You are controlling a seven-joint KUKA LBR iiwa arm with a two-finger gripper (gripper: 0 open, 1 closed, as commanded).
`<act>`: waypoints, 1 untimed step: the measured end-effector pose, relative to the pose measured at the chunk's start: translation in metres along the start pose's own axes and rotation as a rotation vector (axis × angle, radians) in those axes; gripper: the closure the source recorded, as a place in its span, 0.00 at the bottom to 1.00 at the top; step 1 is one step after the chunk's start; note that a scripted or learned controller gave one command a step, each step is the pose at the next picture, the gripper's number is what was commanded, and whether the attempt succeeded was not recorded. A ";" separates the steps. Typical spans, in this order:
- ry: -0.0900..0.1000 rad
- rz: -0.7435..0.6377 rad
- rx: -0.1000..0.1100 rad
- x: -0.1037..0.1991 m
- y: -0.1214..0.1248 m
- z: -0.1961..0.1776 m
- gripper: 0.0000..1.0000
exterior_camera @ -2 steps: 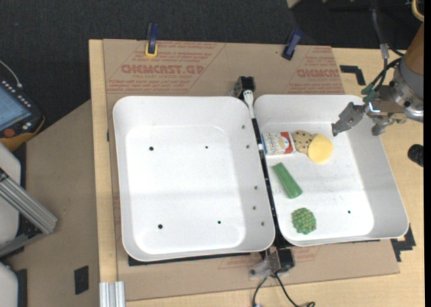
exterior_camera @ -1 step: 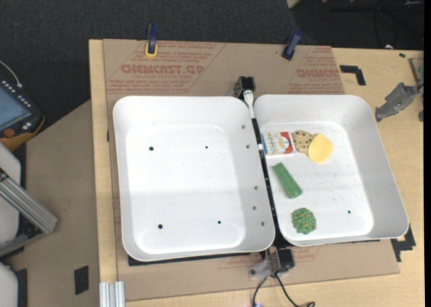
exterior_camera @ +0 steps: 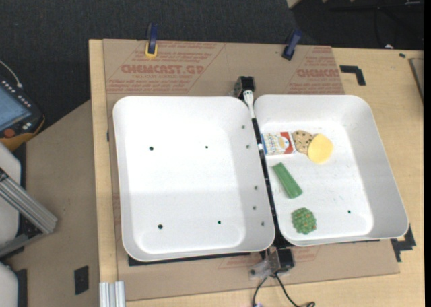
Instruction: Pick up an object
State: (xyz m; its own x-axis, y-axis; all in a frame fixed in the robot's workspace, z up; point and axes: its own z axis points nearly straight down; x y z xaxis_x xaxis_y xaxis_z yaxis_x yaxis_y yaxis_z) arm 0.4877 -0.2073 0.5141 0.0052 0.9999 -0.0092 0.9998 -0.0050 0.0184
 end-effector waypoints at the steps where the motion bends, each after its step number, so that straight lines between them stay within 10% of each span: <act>1: 0.004 -0.006 0.012 0.003 0.002 -0.002 1.00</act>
State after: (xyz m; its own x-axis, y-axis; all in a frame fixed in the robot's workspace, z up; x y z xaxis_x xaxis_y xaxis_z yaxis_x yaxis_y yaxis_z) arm 0.4899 -0.2042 0.5162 -0.0004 1.0000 -0.0052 1.0000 0.0005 0.0067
